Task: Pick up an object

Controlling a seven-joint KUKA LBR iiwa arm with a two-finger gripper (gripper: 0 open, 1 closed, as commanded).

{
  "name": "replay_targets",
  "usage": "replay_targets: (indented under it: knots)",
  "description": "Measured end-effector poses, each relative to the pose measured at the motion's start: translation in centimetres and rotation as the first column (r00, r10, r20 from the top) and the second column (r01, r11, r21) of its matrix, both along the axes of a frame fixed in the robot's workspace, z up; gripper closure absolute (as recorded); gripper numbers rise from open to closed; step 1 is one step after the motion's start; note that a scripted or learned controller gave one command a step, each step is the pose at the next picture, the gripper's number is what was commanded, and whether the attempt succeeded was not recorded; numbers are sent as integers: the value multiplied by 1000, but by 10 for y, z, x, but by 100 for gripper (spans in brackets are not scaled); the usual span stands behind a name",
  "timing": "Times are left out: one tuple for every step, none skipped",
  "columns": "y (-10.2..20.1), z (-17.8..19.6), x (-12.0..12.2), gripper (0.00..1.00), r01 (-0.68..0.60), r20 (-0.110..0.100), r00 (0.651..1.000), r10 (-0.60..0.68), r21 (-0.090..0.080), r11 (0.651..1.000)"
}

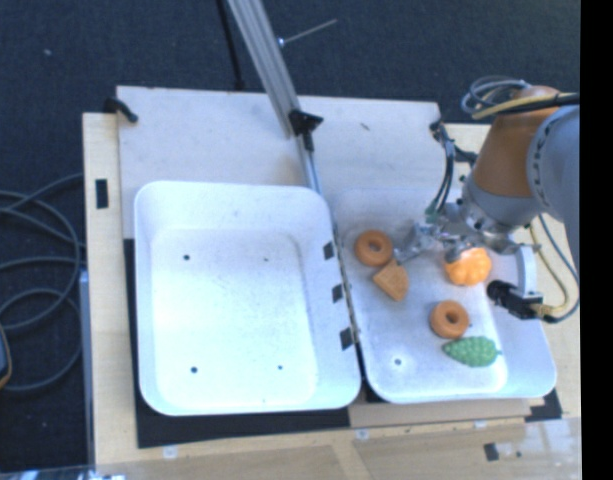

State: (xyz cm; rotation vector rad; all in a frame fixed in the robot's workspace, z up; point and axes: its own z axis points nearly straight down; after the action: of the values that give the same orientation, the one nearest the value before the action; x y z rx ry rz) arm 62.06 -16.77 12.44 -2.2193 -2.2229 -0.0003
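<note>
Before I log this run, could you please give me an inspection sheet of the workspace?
Surface: bench bearing left bin and right bin, side by side.
Job's things: in the right bin, two doughnuts, a tan wedge, an orange fruit, a green bumpy piece.
Clutter: nothing seen.
Grippers: tool low over the right bin, between upper doughnut and orange fruit; finger state unclear.
Cables: black loops on the floor at left.
Surroundings: dark carpet; slanted metal rail.
</note>
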Motion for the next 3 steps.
replay_targets:
  knots:
    - [45, -24, -57, 0, 1, 0, 1000, -1, 0, 1000]
    - [64, -23, -90, 0, 2, 1, 1000, -2, -1, 1000]
    - [71, -23, -120, 0, 3, 1, 1000, -3, -1, 1000]
